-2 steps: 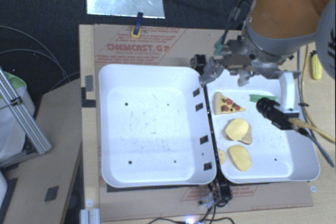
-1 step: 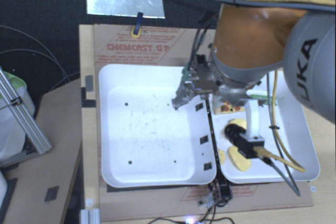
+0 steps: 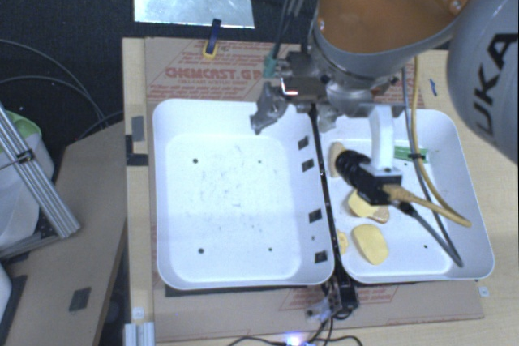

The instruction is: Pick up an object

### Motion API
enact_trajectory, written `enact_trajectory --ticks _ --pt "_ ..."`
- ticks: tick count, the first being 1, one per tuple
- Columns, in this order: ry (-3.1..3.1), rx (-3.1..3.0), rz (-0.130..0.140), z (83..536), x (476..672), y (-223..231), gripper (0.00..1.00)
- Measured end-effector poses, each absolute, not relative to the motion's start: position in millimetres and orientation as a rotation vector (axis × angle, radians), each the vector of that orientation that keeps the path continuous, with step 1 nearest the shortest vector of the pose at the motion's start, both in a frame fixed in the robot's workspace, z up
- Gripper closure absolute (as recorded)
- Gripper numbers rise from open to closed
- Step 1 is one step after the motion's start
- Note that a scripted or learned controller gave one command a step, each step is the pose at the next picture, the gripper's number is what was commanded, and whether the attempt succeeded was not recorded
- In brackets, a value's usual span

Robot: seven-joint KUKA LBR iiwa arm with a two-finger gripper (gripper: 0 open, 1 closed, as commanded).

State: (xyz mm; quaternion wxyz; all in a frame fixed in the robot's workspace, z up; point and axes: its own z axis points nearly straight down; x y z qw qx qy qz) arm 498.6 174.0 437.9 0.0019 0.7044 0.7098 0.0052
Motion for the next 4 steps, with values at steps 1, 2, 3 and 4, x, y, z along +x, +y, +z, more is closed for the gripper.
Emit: enact_trajectory --ticks 1,2,3,4 --pt "2.22 2.231 -0.022 270.3 488.1 122.0 0.0" --pt "2.227 2.226 -0.016 86.2 483.3 136.9 0.0" --pt "2.226 2.211 0.013 86.0 570.7 180.2 0.0" --pt "2.222 2.21 0.016 86.6 672.3 195.4 0.0"
